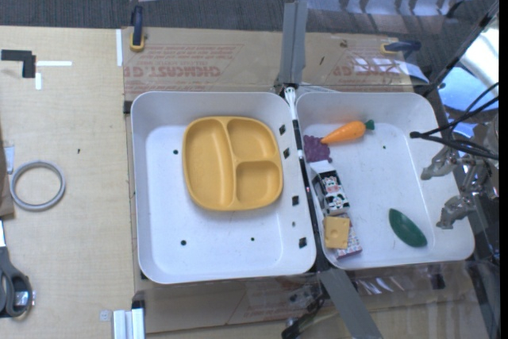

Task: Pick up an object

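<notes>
5 loose items in right white bin (444,250); my jaws (456,190), state untellable, risk clipping its rim beside green oval piece (407,227).

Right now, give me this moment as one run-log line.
gripper: right edge of right bin, holding nothing | carrot, green piece: right bin | yellow plate: left bin

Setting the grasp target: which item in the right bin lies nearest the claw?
The dark green flat piece, near the right bin's front right corner. The claw sits just right of it; the carrot and the items along the divider lie farther left.
</notes>
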